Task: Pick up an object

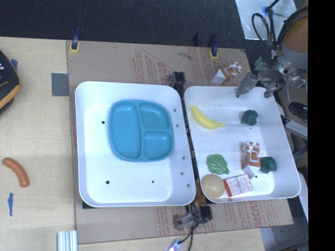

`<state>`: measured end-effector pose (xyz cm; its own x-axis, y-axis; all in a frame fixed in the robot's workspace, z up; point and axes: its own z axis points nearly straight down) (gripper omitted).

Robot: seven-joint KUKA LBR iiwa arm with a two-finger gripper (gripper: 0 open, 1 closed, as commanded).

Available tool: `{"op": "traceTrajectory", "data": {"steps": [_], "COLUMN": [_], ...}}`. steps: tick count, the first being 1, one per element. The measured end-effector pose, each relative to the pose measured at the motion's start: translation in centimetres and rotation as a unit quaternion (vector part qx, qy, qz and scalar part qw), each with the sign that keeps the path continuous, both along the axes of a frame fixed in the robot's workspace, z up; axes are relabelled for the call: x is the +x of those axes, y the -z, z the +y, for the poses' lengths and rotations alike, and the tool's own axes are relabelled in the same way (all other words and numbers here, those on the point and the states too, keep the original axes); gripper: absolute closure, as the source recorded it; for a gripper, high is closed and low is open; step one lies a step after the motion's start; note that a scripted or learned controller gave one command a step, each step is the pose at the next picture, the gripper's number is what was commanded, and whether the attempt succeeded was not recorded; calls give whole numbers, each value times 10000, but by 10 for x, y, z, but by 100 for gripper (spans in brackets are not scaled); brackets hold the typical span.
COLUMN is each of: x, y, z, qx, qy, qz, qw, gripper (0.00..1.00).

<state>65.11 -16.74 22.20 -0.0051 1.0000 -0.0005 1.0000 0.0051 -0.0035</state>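
Curved smooth yellow banana (pixel 207 119) near right bin's (pixel 282 140) back-left corner. Bumpy green lump (pixel 249 117) beside. End effector (pixel 255 86) at back edge, fingers spread, pinching nothing.

Two bins (pixel 84 140): smooth white plastic, slight sheen. Blue divided tray (pixel 140 129): matt plastic. Banana (pixel 205 118): glossy yellow plastic. Desk (pixel 31 140): pale wood grain, matt. Cardboard sheet (pixel 141 61) under bins: brown, printed, dull. Gripper (pixel 255 86), upper right: bare grey metal.

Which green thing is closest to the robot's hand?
The dark green lump near the top of the right bin, just below the gripper. The other dark green lump and the light green leafy one lie farther down.
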Motion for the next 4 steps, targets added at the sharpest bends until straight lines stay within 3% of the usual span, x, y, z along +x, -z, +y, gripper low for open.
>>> {"op": "traceTrajectory", "data": {"steps": [1,2,3,4], "x": [-63,-102,-109,-109], "y": [131,130,130,120], "z": [11,-45,-25,-27], "qx": [-9,1,4,-6], "qy": [-3,13,-1,-23], "qz": [-10,1,5,11], "qw": [10000,10000,10000,10000], "gripper": [0,0,0,100]}}
